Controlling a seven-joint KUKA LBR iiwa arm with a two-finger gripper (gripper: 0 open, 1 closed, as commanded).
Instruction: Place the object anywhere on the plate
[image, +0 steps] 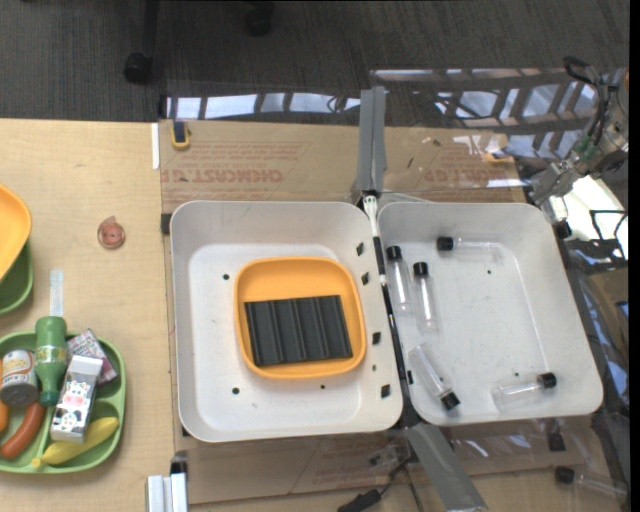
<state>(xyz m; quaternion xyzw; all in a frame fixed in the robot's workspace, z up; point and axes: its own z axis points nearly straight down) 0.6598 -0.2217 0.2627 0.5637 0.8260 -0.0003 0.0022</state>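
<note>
Overhead, two white bins sit side by side on a sheet of cardboard (250, 165) laid over the wooden surface (80, 180). The left bin (200, 400) holds an orange plate (298, 275) near its middle. A dark grey ridged block (298, 331) lies flat on the plate, inside its rim, long side running left to right, a little toward the near edge. The right bin (570, 330) holds five clear tubes with black caps. One tube (465, 244) lies near the far wall, cap to the left. Two tubes (399, 280) (426, 298) lie roughly parallel close to the left wall, caps at the far ends. A fourth (432, 375) lies slantwise in the near left corner, cap toward the near wall. A fifth (522, 390) rests by the near right corner, cap to the right. All tubes lie apart from one another. The state of the tool cannot be told. Left of the bins, well apart, a green tray (105, 440) carries toy food, a green bottle (50, 355) and a small carton (75, 395). An orange bowl (10, 235) is cut off by the left edge. A small pink round item (112, 234) lies alone on the wood. A metal frame (480, 95) stands beyond the right bin, with dark floor (300, 40) behind.
</note>
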